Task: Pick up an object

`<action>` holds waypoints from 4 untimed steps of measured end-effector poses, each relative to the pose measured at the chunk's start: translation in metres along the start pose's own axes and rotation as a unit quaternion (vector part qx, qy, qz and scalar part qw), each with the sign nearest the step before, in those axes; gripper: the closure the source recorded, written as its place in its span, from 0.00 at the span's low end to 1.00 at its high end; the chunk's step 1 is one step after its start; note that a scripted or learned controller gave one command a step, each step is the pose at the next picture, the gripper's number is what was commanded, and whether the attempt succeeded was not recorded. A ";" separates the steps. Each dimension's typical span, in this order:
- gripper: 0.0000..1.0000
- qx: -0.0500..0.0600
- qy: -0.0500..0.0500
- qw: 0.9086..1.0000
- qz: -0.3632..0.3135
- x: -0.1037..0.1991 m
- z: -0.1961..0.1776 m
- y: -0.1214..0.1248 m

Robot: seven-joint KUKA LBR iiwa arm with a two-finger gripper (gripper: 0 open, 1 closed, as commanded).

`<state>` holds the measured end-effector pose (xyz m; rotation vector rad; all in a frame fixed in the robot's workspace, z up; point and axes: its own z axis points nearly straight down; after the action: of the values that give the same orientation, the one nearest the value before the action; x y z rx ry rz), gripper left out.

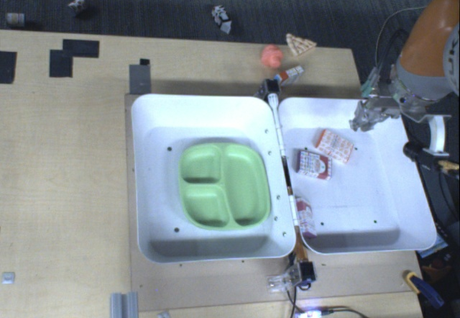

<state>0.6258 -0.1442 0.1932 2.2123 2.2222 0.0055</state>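
Observation:
In the right bin (381,201) lie two small printed packets: an orange-and-white one (335,145) and, just left and below it, a red-and-white one (314,164). A third crumpled red-and-white wrapper (304,214) rests against that bin's left wall. My gripper (364,118) hangs over the far right part of this bin, up and to the right of the orange-and-white packet and apart from it. Nothing shows between its fingertips.
The left bin (154,165) holds a green three-compartment tray (221,184). Behind the bins on the bench lie a pink ball (272,56), a pizza-slice toy (300,44) and a small tube (288,76). Cables run along the right side.

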 end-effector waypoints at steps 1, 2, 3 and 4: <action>0.00 0.001 0.001 1.000 0.000 0.001 0.001 0.000; 0.00 0.001 0.000 1.000 0.000 0.024 0.096 -0.017; 1.00 -0.001 0.001 1.000 -0.001 0.025 0.086 -0.016; 0.00 -0.001 0.001 1.000 -0.001 0.025 0.086 -0.016</action>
<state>0.6107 -0.1198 0.1073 2.2099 2.2243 0.0089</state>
